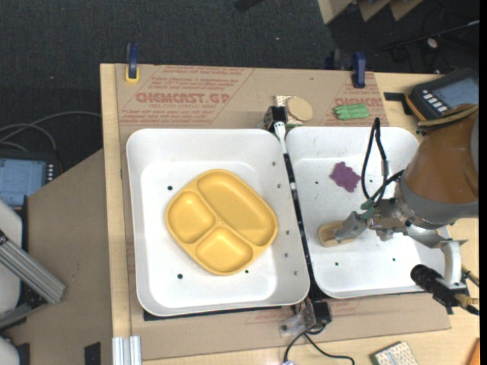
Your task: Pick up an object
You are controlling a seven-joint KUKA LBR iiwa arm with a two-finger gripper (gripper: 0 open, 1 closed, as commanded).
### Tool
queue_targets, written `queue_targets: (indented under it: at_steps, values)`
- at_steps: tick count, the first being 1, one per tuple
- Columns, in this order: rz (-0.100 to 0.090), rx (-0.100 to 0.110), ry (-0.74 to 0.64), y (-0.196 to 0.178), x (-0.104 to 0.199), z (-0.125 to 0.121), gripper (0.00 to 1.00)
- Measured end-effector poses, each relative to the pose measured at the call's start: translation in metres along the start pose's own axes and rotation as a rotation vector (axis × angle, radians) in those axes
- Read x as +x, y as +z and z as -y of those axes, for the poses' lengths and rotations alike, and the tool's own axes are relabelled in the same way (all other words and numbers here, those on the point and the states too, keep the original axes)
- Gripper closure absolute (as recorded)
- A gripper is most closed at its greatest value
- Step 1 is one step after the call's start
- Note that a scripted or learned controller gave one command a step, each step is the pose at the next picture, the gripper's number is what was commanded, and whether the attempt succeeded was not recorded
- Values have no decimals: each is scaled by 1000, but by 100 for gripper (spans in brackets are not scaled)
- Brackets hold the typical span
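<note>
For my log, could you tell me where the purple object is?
The purple object lies in the right bin, toward its far side, apart from the tool.

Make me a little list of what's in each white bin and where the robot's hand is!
left bin: shallow white bin holding a yellow plastic plate with three compartments
right bin: shallow white bin holding a small purple object and a tan object
gripper: gripper low in the right bin, right next to the tan object
behind bins: green object on the board

One fixed camera looks down aslant on both white bins point(144, 204).
</note>
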State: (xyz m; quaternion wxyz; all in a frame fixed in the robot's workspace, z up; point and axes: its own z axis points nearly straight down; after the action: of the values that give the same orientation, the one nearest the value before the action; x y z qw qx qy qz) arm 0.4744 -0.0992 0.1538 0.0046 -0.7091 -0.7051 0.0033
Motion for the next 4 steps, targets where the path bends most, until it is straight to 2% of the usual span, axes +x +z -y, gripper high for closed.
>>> queue_targets:
  at_steps: [1,2,3,4]
  values:
    - [1,-10,-6,72,5,-21,0]
    - [4,-18,-9,68,3,-87,0]
    - [7,-33,-7,-191,-12,-114,0]
    - [5,-3,7,-103,-127,-77,0]
